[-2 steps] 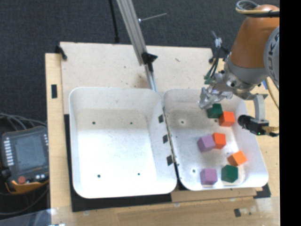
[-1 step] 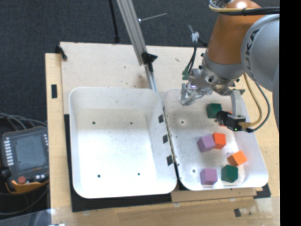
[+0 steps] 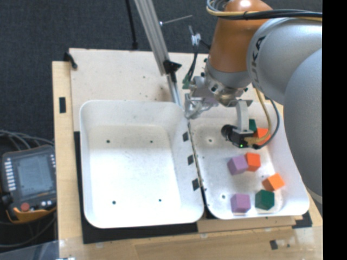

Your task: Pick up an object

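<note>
On arm [image 3: 282, 53]: "KUKA" (partly visible)

A robot lab is shown: a big grey and orange robot arm [image 3: 271, 53] is set over a flat wooden bench [image 3: 108, 75], and a grey handheld control screen [image 3: 30, 177] is kept beside it.
</note>
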{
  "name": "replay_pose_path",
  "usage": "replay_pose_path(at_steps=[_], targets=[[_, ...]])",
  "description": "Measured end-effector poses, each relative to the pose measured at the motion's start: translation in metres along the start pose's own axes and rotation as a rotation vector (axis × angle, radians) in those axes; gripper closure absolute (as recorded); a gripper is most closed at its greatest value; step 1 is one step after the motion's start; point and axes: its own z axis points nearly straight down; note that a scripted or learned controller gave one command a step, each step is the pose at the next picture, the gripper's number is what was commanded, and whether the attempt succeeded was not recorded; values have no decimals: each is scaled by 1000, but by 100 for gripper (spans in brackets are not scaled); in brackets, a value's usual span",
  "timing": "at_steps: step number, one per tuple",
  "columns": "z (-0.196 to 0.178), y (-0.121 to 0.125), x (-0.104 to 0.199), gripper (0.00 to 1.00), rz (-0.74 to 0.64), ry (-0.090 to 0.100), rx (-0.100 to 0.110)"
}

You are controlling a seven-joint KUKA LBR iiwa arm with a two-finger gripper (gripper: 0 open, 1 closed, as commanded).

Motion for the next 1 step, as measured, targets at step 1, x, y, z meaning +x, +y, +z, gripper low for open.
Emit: replay_pose_path(at_steps=[1], targets=[[15,12,50,100,1,0,0]])
